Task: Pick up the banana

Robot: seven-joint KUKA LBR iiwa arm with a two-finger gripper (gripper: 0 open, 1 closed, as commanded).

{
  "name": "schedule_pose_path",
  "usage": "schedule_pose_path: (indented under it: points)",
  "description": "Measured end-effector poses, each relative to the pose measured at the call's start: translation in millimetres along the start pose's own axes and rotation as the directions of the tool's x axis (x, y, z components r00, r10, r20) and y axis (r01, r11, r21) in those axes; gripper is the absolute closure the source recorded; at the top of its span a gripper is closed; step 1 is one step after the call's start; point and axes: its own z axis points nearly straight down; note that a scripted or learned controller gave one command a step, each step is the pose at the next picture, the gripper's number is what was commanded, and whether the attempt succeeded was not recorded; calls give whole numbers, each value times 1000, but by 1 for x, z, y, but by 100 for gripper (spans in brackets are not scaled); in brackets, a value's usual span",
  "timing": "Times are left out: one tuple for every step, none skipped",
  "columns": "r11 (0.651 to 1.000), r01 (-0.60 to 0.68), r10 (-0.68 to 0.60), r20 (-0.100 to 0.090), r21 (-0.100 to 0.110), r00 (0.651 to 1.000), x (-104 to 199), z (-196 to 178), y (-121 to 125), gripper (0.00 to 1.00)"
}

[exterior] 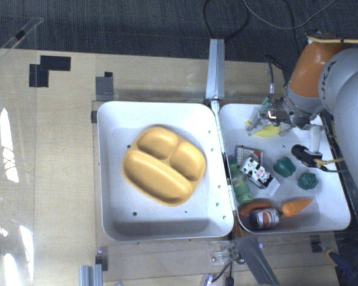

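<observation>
The banana (265, 131) is a small yellow piece lying near the back left of the right bin (340, 210). My gripper (268, 117) hangs at the end of the grey arm with the orange band, directly over the banana's far side and very close to it. I cannot make out whether it touches the banana.
The left bin (110, 219) holds a large yellow bread-like loaf (164, 164). Further forward in the right bin lie a patterned box (255, 167), two green pieces (283, 167) (308, 180), a green item (241, 188), a carrot (296, 206) and a can (260, 215).
</observation>
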Motion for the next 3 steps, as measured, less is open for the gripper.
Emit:
schedule_pose_path:
  points:
    - [1000, 5, -5, 0, -3, 1000, 2, -10, 2, 100]
    - [1000, 17, -17, -2, -3, 1000, 96, -100, 1, 100]
    - [975, 223, -223, -2, -2, 975, 152, -139, -43, 100]
